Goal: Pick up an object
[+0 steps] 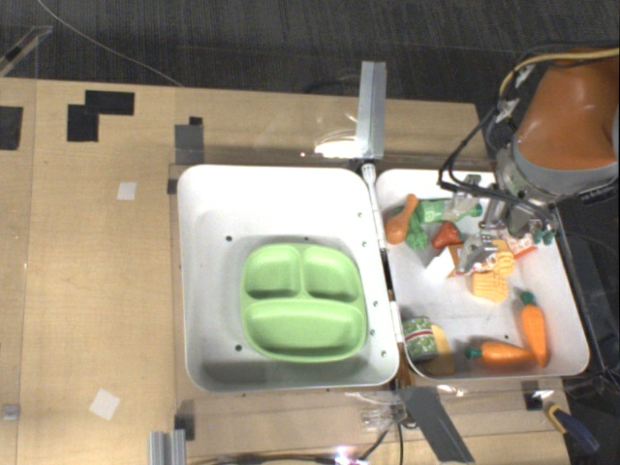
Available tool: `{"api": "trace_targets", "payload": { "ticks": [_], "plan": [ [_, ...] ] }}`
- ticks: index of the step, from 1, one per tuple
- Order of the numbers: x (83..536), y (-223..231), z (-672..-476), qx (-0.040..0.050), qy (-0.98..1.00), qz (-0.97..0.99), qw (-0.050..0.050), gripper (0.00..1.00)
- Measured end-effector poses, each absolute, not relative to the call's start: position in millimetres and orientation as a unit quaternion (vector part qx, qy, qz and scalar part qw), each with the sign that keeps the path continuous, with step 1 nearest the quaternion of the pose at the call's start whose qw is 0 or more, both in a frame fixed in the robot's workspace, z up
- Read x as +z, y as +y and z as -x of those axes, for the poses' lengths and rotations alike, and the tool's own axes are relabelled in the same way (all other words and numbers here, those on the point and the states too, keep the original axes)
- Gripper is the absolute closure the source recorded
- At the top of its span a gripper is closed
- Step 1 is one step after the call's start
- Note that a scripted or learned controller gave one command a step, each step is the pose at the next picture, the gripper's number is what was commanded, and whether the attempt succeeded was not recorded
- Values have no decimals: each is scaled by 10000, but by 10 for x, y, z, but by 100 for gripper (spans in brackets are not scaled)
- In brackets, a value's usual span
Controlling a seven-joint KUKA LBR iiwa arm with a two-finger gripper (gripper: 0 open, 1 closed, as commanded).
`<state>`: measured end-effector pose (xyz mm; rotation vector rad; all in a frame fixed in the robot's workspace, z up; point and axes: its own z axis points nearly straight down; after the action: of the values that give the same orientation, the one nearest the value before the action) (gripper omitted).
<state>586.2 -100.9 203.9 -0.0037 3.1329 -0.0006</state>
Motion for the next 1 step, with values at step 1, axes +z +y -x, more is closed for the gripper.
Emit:
{"api": "trace_targets", "payload": {
  "ticks": [1],
  "plan": [
    [981, -1215, -5726, -7, 9998, 197, 69, 0]
  ]
}}
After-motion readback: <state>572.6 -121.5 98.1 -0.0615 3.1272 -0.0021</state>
